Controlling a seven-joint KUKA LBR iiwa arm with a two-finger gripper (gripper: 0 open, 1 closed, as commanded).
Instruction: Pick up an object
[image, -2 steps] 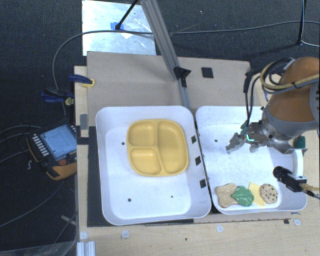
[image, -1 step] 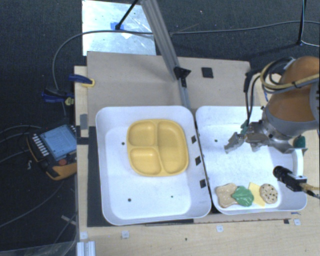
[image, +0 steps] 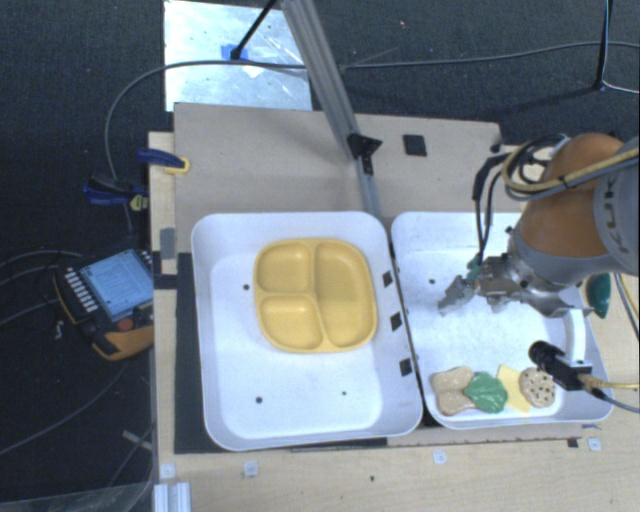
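Along the near edge of the right bin (image: 432, 250) lie small toy foods in a row: a tan piece (image: 451, 390), a green leafy piece (image: 487, 391), a yellow wedge (image: 510, 380) and a brown dotted cookie (image: 538, 387). My gripper (image: 475, 298) hangs over the middle of this bin, above and behind the row. It is open, with its two grey fingers spread apart and nothing between them. The arm's orange band and grey wrist cover the bin's far right part.
The left bin (image: 215, 330) holds a yellow divided plate (image: 315, 295) near its back. A black cable fitting (image: 556, 366) juts over the right bin by the cookie. A metal pole (image: 335, 90) slants in behind the bins. A handheld device (image: 108, 295) lies off the bench at left.
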